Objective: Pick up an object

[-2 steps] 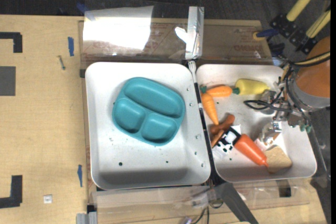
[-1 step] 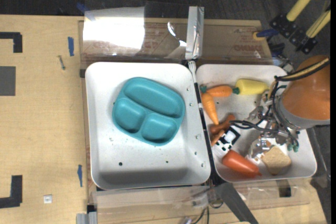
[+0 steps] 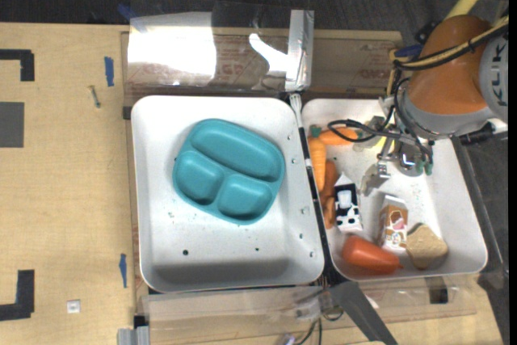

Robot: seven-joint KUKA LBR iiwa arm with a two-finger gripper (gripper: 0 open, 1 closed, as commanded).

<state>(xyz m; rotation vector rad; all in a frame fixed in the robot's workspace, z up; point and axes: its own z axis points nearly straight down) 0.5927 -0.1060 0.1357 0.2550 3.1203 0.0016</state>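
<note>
While the gripper (image 3: pixel 390 166) hovers in the right bin (image 3: pixel 472 214) between carrot (image 3: pixel 321 159) and snack packet (image 3: pixel 394 227), its opening too blurred to tell, you risk it closing on bare floor.

A smooth, glossy teal plastic divided plate (image 3: pixel 229 170) is seen in the matt white plastic left bin (image 3: pixel 161 254); the pale bench top (image 3: pixel 65 198) is seen as matt wood.

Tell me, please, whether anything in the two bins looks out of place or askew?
Only a little. The teal divided plate lies turned at a slant in the left bin. The right bin is crowded: carrot, black-and-white toy and red piece lie jumbled along its left side. Nothing looks spilled or broken.
</note>
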